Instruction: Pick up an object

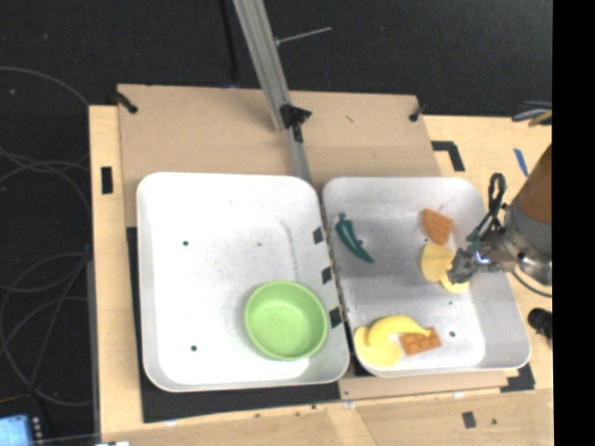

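Note:
In the right bin [390,203], my gripper [462,269] reaches in from the right and sits low over a pale yellow object [434,263]. Its tip touches or overlaps that object's right edge. An orange piece [437,224] lies just above the yellow object. A green curved item [352,236] lies near the bin's left wall. At the front of the bin, a yellow banana-like item [383,335] rests with a small orange block [420,342] against it.
The left bin [195,221] holds a green bowl [285,319] near its front right corner. A grey metal pole [265,54] slants from the top of the view toward the gap between the bins. Cables lie on the dark floor at left.

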Robot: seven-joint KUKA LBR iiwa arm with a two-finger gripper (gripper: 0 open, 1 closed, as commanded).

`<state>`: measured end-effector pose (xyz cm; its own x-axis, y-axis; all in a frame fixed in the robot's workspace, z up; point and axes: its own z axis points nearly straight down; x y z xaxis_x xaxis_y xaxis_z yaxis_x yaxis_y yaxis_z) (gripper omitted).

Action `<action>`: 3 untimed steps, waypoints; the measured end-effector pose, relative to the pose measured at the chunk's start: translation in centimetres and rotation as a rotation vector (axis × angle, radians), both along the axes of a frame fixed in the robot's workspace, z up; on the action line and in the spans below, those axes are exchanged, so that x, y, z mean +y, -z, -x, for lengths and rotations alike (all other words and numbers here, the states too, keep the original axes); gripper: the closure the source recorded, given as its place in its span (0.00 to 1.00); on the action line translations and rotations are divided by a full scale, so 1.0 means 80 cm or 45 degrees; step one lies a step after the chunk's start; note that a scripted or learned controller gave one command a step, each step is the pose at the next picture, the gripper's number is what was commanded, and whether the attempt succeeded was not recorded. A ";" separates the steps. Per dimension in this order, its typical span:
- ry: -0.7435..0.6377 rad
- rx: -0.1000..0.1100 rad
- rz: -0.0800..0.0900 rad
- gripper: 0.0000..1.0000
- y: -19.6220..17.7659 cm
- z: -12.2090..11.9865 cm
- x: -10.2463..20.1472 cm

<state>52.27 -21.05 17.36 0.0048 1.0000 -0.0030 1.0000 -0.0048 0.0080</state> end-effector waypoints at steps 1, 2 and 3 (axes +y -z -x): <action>-0.011 -0.001 0.000 1.00 -0.068 -0.003 -0.002; -0.012 0.008 -0.004 1.00 -0.075 -0.028 0.057; -0.017 0.005 -0.005 1.00 -0.089 -0.038 0.118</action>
<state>55.29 -11.59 24.48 -0.0082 1.0000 0.0009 1.0000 0.0082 0.0043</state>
